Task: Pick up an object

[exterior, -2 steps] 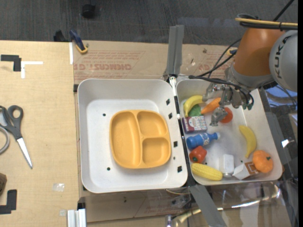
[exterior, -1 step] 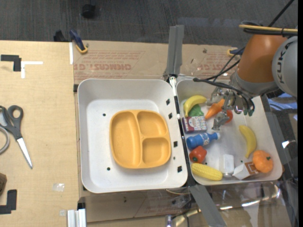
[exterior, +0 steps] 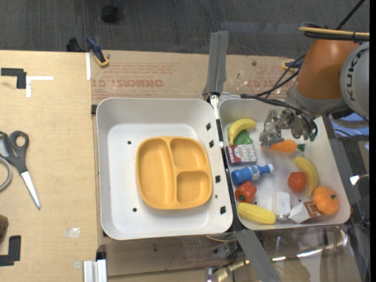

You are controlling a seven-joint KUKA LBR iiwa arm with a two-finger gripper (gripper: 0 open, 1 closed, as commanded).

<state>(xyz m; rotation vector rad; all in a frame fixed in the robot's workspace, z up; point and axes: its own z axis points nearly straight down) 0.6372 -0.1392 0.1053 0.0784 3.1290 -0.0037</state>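
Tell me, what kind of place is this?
Probably a robot testing lab: a robot arm reaches over a white bin of toy food, another bin holds a yellow divided tray, and scissors lie on the bench.

Arm over the right bin of toy food

The gripper (exterior: 276,133) hangs low in the right bin (exterior: 339,157), just beside a toy carrot (exterior: 285,147); nearby lie two bananas (exterior: 241,127), a blue bottle (exterior: 251,173), a red pepper (exterior: 246,191), a corn cob (exterior: 256,214) and an orange pumpkin (exterior: 325,200). The left bin (exterior: 111,157) holds a yellow divided plate (exterior: 174,173). Scissors (exterior: 22,163) rest on the wooden bench (exterior: 47,216).
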